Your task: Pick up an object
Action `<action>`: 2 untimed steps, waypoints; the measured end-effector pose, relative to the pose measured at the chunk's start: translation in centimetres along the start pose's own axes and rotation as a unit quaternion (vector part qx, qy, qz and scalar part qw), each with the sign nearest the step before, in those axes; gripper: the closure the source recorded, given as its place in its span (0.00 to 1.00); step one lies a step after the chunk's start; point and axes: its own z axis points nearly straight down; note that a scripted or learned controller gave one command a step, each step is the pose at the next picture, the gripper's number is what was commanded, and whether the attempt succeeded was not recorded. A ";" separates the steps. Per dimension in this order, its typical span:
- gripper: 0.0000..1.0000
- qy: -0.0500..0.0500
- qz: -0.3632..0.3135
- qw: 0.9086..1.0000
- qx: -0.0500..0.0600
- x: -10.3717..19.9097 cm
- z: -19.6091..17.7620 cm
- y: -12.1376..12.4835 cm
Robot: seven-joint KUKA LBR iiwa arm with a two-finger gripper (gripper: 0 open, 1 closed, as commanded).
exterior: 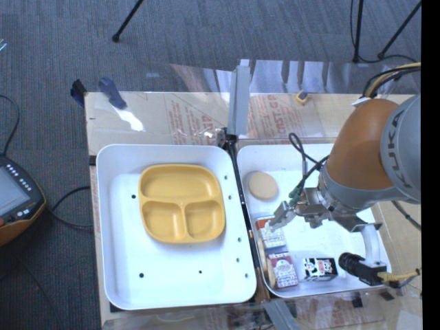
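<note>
In the right bin (pixel 313 155), my gripper (pixel 281 216) hangs low at the end of the grey and orange arm. It sits just above a small red and white carton (pixel 272 237), close to the bin's left wall. A second red and white carton (pixel 282 270) lies in front of that one. A black and white carton (pixel 320 267) lies on its side near the front wall. A round tan disc (pixel 262 185) rests behind the gripper, apart from it.
The left bin (pixel 113 253) holds a yellow divided plate (pixel 182 202). A grey upright post (pixel 238 105) stands behind the seam between the bins. The arm's body (pixel 368 160) covers the right bin's right half. Cables hang beside the wrist.
</note>
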 end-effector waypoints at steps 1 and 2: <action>0.00 0.001 0.002 1.000 0.001 -3.9 11.7 -2.2; 1.00 0.002 0.005 1.000 0.003 -3.9 10.8 -2.2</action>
